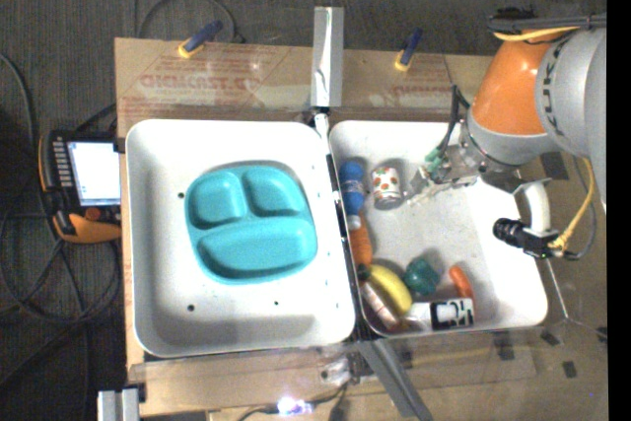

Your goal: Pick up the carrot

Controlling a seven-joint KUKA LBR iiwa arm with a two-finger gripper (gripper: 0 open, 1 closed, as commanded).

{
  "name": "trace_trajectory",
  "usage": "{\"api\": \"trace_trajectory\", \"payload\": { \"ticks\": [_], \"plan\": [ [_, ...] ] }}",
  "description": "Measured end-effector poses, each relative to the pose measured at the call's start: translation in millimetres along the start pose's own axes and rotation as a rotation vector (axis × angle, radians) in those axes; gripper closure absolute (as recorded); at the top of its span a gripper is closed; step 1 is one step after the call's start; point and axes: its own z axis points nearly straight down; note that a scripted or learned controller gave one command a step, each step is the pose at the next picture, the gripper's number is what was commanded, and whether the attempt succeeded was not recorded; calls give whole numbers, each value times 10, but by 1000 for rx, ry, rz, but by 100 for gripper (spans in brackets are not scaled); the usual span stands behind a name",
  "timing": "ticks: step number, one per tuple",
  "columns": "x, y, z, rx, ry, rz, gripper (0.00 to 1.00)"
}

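Note:
The carrot (460, 280), a short orange piece, lies in the right bin (513, 296) near its front right, just above a black-and-white box (452, 314). My gripper (432, 176) hangs over the bin's back middle, next to a white cup with red spots (386, 182). It is well apart from the carrot, which lies toward the front of the bin. Nothing can be seen in the gripper.
Along the right bin's left wall lie a blue object (351, 184) and an orange object (361, 244). A yellow fruit (390, 288) and a teal object (422, 275) sit at the front. The left bin (158, 163) holds a teal divided tray (254, 222).

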Motion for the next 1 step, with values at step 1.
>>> {"api": "trace_trajectory", "payload": {
  "ticks": [1],
  "plan": [
    [-626,19,-555,0,-4,-240,100]
  ]
}}
